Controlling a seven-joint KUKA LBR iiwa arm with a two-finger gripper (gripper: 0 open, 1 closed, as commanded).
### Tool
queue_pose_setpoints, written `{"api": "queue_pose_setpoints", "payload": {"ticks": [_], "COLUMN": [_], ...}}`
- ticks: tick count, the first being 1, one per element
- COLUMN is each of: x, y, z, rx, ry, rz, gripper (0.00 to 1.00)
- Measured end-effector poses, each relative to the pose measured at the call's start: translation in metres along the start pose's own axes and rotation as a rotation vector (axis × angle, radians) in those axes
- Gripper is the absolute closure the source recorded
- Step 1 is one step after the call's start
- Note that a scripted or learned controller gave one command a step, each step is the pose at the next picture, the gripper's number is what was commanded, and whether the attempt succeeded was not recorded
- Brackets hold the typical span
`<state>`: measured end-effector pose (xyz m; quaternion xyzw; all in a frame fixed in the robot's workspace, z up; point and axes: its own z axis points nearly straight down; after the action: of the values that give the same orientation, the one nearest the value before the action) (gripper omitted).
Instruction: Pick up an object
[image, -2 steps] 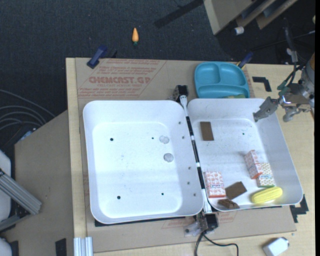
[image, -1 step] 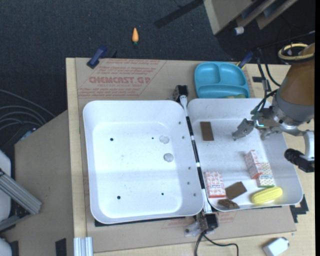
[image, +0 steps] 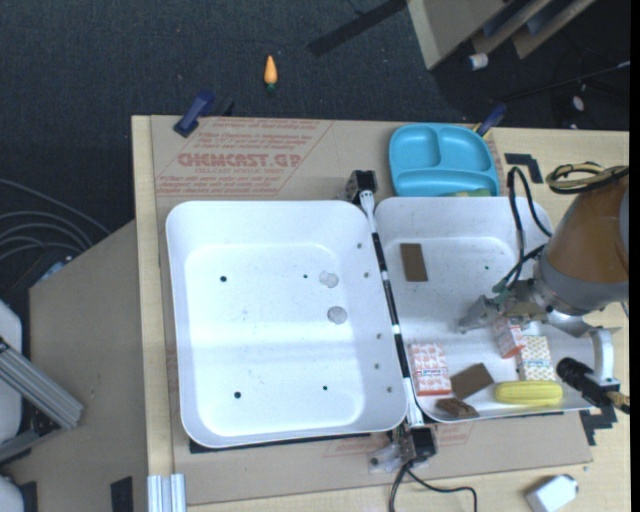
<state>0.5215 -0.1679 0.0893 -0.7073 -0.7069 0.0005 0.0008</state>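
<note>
1. I'm looking at a robotics lab, not a home: a cardboard-topped bench (image: 250, 160) standing on dark carpet (image: 80, 80).
2. Two white bins (image: 270, 310) sit clamped side by side.
3. Loose cables (image: 40, 250) coil at the left, and aluminium framing (image: 40, 385) shows near left.
4. The grey and orange arm (image: 590, 250) reaches in from the right.

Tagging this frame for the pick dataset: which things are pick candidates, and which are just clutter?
Job:
gripper, low in the right bin
brown card
red-and-white packet
brown block
yellow banana-shaped piece
patterned box

Lying about:
left bin
blue tray
orange piece on the floor
blue clip
</note>
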Motion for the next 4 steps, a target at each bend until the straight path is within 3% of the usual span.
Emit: {"api": "queue_pose_setpoints", "payload": {"ticks": [1, 2, 4], "x": [-0.052, -0.053, 0.131], "y": [0.024, 0.025, -0.023], "z": [0.005, -0.005, -0.155], "rx": [0.002, -0.001, -0.002], "ry": [0.009, 0.005, 0.001], "rz": [-0.004, -0.003, -0.003], "gripper": [0.0, 1.0, 1.0]}}
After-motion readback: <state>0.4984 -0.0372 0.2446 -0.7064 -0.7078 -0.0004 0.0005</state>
